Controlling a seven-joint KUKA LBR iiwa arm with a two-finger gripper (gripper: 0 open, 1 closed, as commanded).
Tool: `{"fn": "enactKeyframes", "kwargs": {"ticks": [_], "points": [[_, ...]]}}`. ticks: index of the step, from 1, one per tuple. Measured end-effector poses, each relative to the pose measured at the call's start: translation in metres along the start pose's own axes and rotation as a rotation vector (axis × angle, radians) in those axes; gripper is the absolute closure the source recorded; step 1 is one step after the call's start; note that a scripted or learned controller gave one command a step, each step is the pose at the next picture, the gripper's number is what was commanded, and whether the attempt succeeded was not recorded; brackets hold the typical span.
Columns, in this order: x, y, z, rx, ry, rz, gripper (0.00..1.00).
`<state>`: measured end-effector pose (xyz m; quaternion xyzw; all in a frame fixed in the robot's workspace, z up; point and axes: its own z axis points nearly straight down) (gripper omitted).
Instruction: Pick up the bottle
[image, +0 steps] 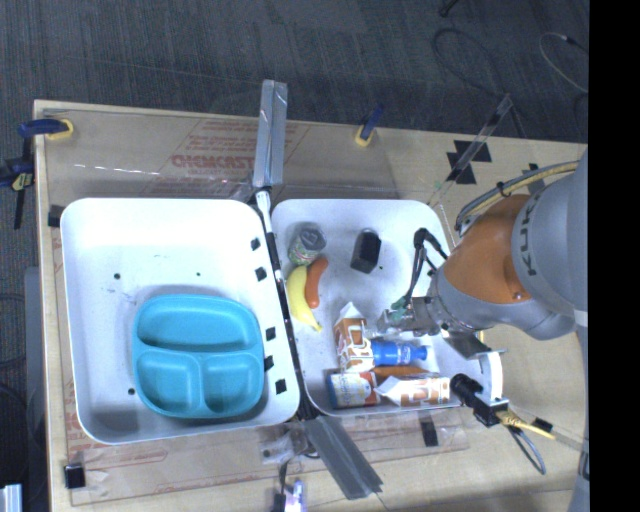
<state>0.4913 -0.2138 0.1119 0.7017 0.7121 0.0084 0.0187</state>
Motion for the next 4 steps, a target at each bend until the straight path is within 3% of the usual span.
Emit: {"fn": "enactKeyframes", "kwargs": {"ticks": [1,2,3,4], "points": [[0.000,-0.001,0.001,0.002,0.000,0.000,0.00],[0.004,-0.010,0.018,0.027,0.012,-0.007,0.00],[0.003,0.021,0.022,0.039,0.019,-0.156,0.00],[0.005,-0.012,0.019,0.032,0.017,-0.142,0.00]]}}
